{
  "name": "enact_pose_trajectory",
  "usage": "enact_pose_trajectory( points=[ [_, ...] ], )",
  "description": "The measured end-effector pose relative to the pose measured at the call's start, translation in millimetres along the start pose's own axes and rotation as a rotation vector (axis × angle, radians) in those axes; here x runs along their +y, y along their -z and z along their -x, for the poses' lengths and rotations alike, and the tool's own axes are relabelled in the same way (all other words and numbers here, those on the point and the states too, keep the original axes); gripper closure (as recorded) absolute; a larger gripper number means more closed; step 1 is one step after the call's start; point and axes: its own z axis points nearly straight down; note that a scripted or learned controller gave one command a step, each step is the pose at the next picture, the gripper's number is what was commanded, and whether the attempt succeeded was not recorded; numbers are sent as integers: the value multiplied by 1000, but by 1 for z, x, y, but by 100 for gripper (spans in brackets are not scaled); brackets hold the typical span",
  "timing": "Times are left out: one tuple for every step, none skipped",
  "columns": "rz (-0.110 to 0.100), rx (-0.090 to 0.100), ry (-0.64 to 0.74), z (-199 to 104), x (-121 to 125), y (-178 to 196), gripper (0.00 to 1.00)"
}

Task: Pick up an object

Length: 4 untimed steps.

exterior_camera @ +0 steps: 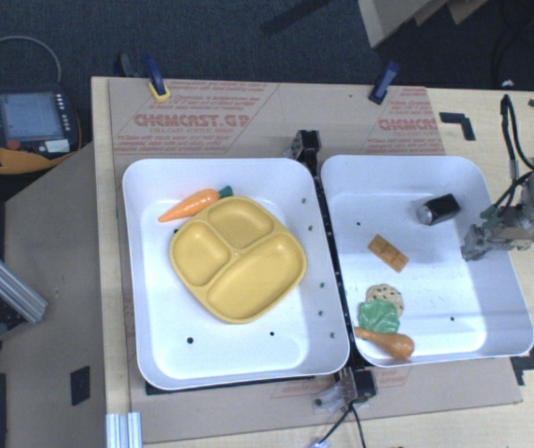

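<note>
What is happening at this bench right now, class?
A robot arm reaches in from the right, its gripper at the right edge of the right bin. It holds nothing. That bin contains a dark cylinder, a brown block, a cookie and a toy carrot. The left bin holds a yellow divided plate and another carrot.

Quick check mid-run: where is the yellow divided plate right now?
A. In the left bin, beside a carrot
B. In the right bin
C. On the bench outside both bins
A: the yellow divided plate lies in the left bin, with the carrot at its upper-left edge.
</note>
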Motion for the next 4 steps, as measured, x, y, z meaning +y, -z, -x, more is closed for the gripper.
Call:
enact_pose_trajectory(
  points=[
    [3,0,1,-3,0,64,100],
    [4,-2,0,7,-4,116,100],
    [-4,5,6,-49,4,119,100],
    [-7,6,6,-108,18,106,100]
  ],
)
